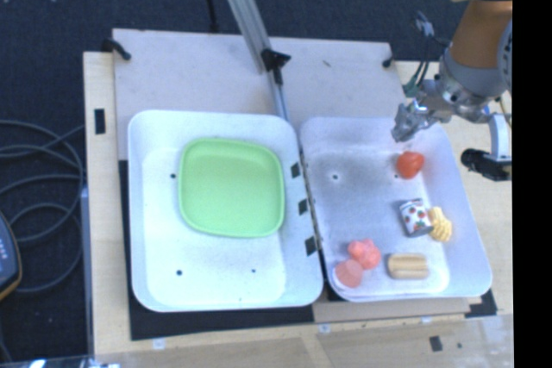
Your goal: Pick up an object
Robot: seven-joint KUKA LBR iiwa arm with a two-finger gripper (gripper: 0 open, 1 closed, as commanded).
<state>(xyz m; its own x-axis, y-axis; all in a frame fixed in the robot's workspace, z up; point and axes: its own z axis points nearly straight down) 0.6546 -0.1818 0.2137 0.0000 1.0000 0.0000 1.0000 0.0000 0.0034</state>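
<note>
My gripper point(405, 127) hangs over the far right part of the right bin point(362, 185), just above and behind a small red-orange object point(410, 164). Nothing shows between the fingers. Further toward the front lie a white patterned cube point(415, 217), a yellow toy point(441, 226), a pink lumpy piece point(365, 252), a pink round piece point(348, 274) and a tan hot-dog-shaped toy point(407, 266).
A green square plate point(231, 187) rests in the left bin point(155, 271). A metal pole point(241, 4) rises from behind the bins where they meet. The left half of the right bin is bare.
</note>
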